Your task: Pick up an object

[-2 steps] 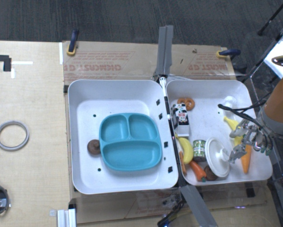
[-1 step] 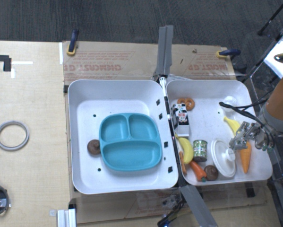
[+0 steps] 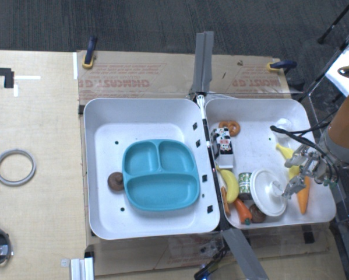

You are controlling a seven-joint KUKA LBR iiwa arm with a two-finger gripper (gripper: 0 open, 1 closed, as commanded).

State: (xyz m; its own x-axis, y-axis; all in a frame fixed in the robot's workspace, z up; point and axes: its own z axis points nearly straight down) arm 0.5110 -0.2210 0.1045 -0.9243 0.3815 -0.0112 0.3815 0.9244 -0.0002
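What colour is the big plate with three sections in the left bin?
The divided plate is light blue, almost turquoise, seen clearly in the camera view.

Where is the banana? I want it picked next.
In the camera view, the banana lies in the right bin, against its left wall, between the small can and the divider.

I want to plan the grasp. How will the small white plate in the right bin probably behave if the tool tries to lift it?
The white plate looks thin, stiff and glossy, so it may slip between fingers. It lies low, so its rim is probably hard to catch. It leans on a can and carrot, so it may tilt when pushed.
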